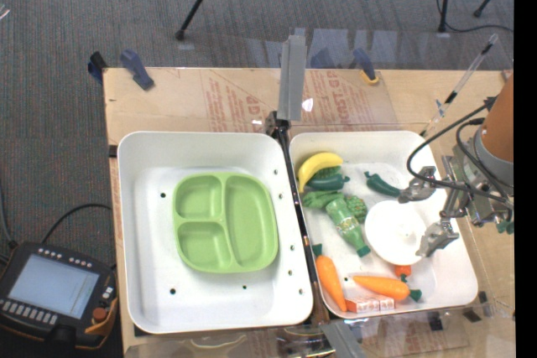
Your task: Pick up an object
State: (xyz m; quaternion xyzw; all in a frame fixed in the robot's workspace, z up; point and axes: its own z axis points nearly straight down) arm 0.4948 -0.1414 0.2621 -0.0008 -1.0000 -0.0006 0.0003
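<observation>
**Q:** What sits closest to the lens?

**Me:** A small red-and-white carton point(370, 305) at the near wall of the right-hand shallow white bin point(466, 291), below and to the left of my fingers. Just above it lie two orange plastic carrots with green tops, one angled point(330, 282), one nearly flat point(382, 286).

**Q:** And the pick, how far along?

**Me:** Barely begun, I judge. My gripper point(428, 216) hovers over the right side of that bin with both fingers spread wide and nothing between them. One fingertip point(413, 193) is above the round white plastic plate point(394, 233), the other point(436, 243) at its right rim. Descent, closing and lift all remain.

**Q:** So the plate is your target?

**Me:** Likeliest, since it lies between and just left of my fingers (though I cannot tell whether either tip touches it). It looks flat, smooth and thin-edged, awkward to pinch from above.

**Q:** Other candidates?

**Me:** Further left of my fingers: a yellow toy banana point(316, 166), a dark green pepper point(383, 184), a green leafy bundle point(342, 215). Well beyond, the left white bin point(138, 180) holds a lime-green divided tray point(225, 222).
</observation>
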